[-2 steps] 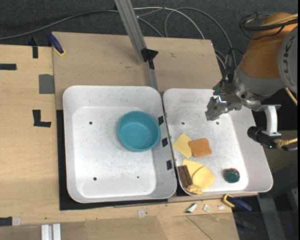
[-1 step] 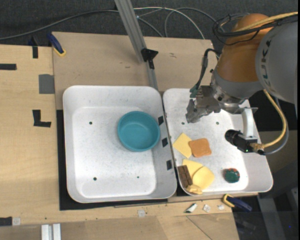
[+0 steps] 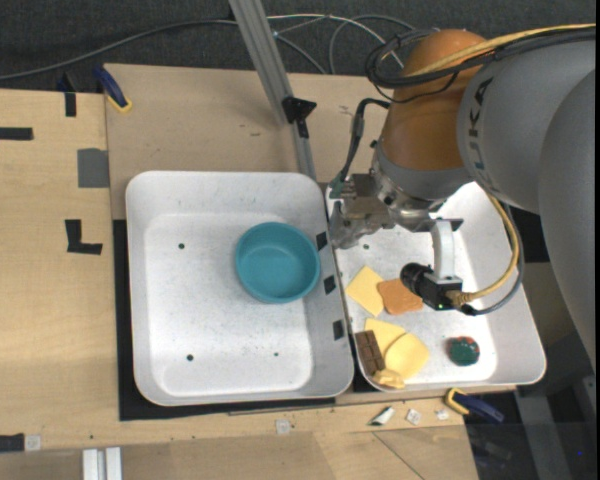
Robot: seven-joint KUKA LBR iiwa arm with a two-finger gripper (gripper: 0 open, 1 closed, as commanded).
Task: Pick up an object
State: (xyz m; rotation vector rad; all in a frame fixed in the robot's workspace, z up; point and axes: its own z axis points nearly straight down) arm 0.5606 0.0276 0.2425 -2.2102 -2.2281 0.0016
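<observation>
- Gripper [image 3: 352, 220] hangs over the right bin's [image 3: 500, 373] near-left corner; whether it is open or closed, I cannot tell.
- Yellow piece [image 3: 365, 289] lies just below it.
- Blue bowl [image 3: 276, 261] sits left, in the left bin [image 3: 160, 368].

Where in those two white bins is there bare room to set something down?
The left bin has plenty: bare floor left of the blue bowl, and in front of it toward the near wall. The right bin is crowded: yellow pieces, an orange piece, a brown block and a small green thing lie close together under the arm.
</observation>
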